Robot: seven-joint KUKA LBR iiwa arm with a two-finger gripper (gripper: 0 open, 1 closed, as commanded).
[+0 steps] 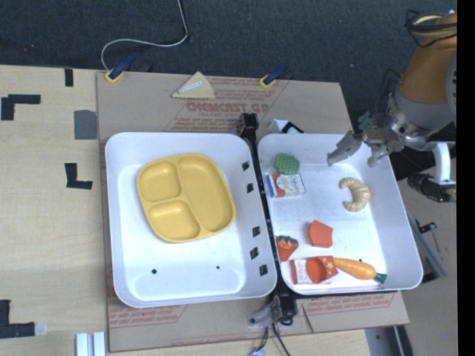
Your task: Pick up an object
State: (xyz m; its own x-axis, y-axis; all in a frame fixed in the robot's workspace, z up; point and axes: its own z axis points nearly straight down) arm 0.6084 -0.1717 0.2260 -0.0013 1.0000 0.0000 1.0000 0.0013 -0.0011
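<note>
We see the gripper [361, 150] with its jaws spread and holding nothing, hovering over the right bin [407, 228]. The croissant [355, 194] lies just below them, seemingly closest. We would centre over its middle, straddling the narrow curve, before descending.

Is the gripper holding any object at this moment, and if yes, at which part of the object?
Nothing is held. The two-finger gripper hangs open above the far edge of the right white bin, and the curved beige croissant lies apart from it.
</note>
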